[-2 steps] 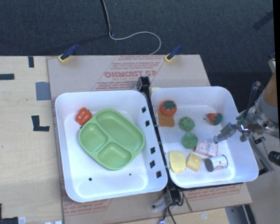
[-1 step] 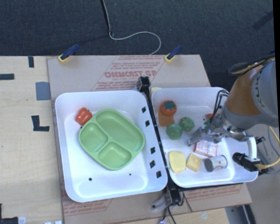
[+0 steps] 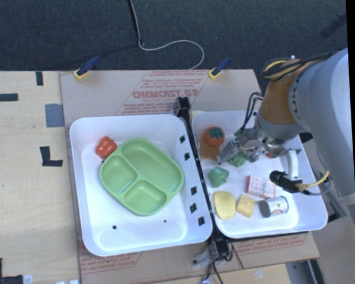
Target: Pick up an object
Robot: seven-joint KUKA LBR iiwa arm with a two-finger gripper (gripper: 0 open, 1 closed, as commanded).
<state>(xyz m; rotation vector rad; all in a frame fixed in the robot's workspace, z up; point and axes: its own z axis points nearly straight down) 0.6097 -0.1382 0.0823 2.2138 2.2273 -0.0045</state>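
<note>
Two white bins side by side on cardboard, centre of frame. Left bin: a green divided plate lies tilted across the middle, with a small orange-red piece just beside its upper left corner.

Right bin: an orange pumpkin-like toy at upper left, a green lump below it, a yellow piece and a paler yellow block near the lower edge, a red-and-white packet and a small cylinder to their right.

The arm enters from the right. Gripper is low in the right bin's upper middle, over a small dark green object. Finger spread: cannot tell; whether the green object is gripped is not visible.
</note>
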